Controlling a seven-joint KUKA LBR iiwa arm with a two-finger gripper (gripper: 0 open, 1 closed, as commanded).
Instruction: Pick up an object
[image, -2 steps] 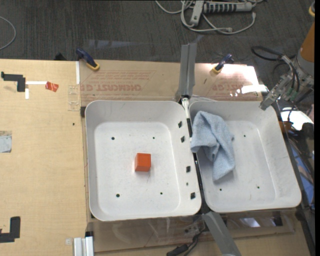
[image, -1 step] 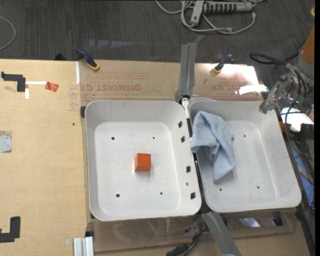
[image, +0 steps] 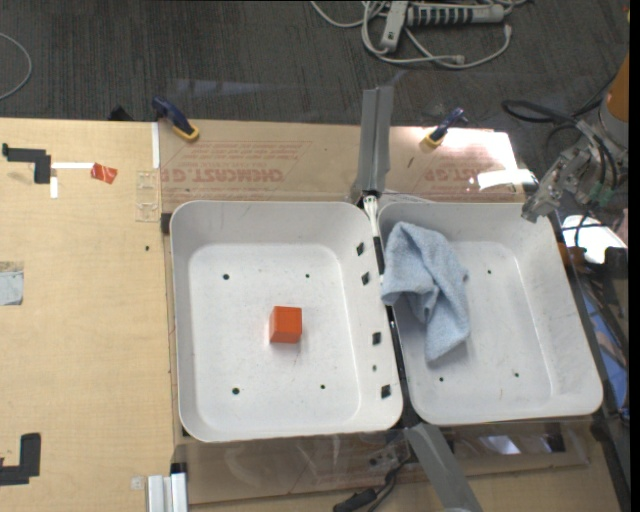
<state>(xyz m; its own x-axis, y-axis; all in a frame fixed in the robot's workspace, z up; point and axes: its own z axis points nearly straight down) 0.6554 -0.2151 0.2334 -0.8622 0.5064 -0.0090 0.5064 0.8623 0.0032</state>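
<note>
While a small orange-red cube (image: 286, 325) sits on the smooth left bin (image: 200, 400) and a crumpled blue-grey cloth (image: 430, 285) drapes the right bin (image: 560, 380), the gripper (image: 556, 188) hangs beyond, perhaps empty, its fingers' spread unreadable.

Light wooden bench (image: 80, 330), two white bins at centre, left bin (image: 190, 400) toward nine o'clock, right bin (image: 580, 380) toward three o'clock, cardboard sheet (image: 250, 165) at twelve

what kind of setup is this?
Likely a robot lab grasping bench: two white bins clamped on cardboard, an orange block and blue cloth as test items, gripper at right.
</note>
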